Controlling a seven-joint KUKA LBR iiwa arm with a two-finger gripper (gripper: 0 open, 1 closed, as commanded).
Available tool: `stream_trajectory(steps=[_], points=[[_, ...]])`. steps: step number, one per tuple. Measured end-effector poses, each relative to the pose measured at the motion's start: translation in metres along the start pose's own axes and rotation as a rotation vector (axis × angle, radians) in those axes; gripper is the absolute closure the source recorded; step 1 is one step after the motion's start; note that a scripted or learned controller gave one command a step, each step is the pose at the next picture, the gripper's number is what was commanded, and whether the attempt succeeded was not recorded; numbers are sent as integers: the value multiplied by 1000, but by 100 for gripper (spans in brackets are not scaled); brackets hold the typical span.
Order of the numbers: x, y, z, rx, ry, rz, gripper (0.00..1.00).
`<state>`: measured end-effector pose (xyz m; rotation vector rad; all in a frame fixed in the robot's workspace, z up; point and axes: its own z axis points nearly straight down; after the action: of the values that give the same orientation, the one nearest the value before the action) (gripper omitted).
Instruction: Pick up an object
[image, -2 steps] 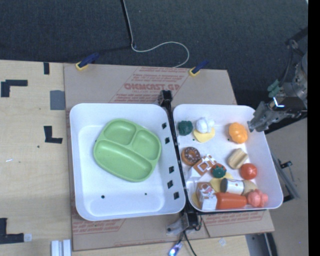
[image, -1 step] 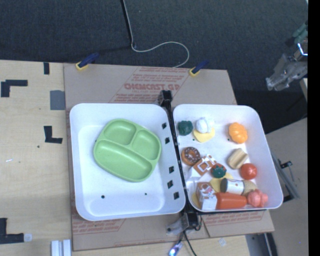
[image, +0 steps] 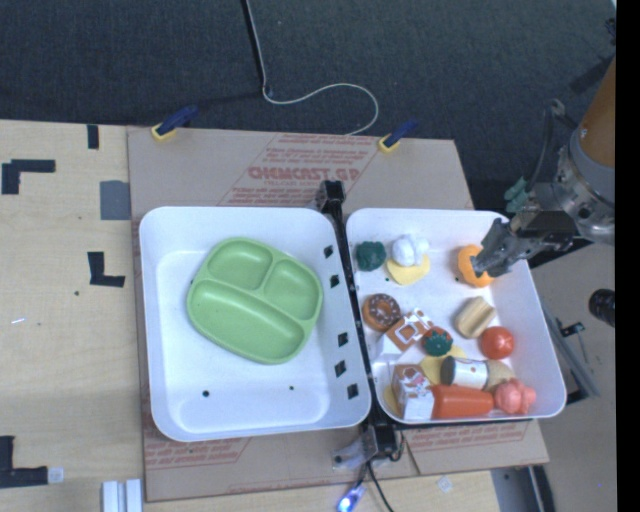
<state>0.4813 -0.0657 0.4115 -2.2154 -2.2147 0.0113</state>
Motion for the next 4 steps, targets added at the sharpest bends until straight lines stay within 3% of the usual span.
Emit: stream_trajectory(steps=[1, 2, 3, 4], points=[[54, 2, -66, -13, -2, -3, 100], [115, 2, -57, -9, -1, -7, 100], [160, 1, -126, -15, -1, -4, 100], [199, 1, 29, 5, -5, -4, 100]])
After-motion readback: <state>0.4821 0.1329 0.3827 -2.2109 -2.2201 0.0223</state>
